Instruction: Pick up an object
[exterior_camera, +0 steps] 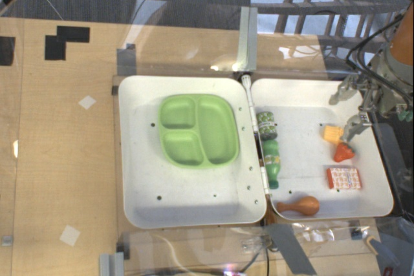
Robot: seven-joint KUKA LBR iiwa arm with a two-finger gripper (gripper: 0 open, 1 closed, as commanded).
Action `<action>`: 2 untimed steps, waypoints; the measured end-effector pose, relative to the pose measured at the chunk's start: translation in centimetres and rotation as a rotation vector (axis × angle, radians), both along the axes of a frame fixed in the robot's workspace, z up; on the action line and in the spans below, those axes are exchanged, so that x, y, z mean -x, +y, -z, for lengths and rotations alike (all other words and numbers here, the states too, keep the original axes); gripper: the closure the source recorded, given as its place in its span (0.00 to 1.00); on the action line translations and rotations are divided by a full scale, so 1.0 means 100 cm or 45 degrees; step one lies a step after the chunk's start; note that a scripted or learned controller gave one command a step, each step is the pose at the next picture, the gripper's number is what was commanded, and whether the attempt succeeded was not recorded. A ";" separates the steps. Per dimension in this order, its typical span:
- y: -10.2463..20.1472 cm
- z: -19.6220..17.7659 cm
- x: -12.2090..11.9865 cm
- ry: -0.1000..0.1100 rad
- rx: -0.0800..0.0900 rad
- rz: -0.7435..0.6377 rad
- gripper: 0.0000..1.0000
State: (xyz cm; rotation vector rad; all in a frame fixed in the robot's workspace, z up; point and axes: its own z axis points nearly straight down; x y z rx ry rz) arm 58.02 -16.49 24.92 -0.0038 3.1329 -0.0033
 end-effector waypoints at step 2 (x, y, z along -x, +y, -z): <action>-0.041 0.160 0.007 -0.003 0.003 -0.229 0.00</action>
